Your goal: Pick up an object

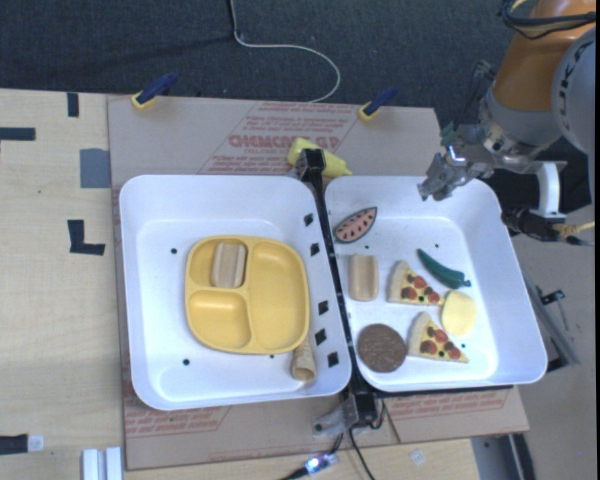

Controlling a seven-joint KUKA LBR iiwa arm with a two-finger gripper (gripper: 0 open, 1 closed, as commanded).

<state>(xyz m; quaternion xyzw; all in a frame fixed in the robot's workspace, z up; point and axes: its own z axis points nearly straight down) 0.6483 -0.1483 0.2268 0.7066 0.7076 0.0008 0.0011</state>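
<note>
The right bin (480, 200) holds several toy foods: a watermelon slice (355, 224), a tan bread piece (363, 277), two pizza slices (414, 286) (435, 340), a green pepper (441, 267), a pale yellow piece (459, 313) and a brown round patty (381, 348). My gripper (437, 182) hangs above the bin's far right corner, apart from all of them, with nothing seen between its fingers. The grey arm with its orange band (535, 63) reaches in from the upper right.
The left bin (145, 218) holds a yellow divided plate (275, 308) with a tan piece (228, 264) in one compartment. Another tan piece (303, 364) lies at the plate's near right corner. A yellow clamp (310, 155) sits at the bins' far joint.
</note>
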